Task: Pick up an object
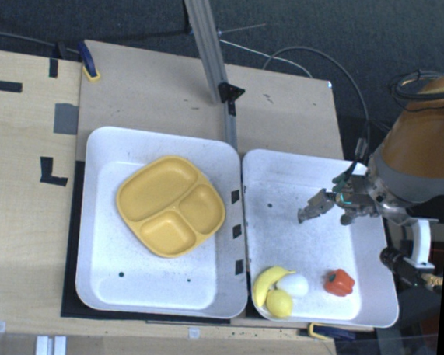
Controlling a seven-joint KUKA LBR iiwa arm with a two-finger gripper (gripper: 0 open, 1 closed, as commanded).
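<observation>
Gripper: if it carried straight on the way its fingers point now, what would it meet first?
The gripper points toward image-left, slightly down. The line crosses bare floor of the right bin, so probably that floor or its left wall; depth is unclear.

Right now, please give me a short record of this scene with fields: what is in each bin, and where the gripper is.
left bin: yellow divided plate, lying flat
right bin: banana, white egg-like object, lemon-like yellow object, red pepper-like object
grouping: banana, white object and yellow object touch near the front edge; red object lies apart
gripper: over the right bin's middle, holding nothing
</observation>
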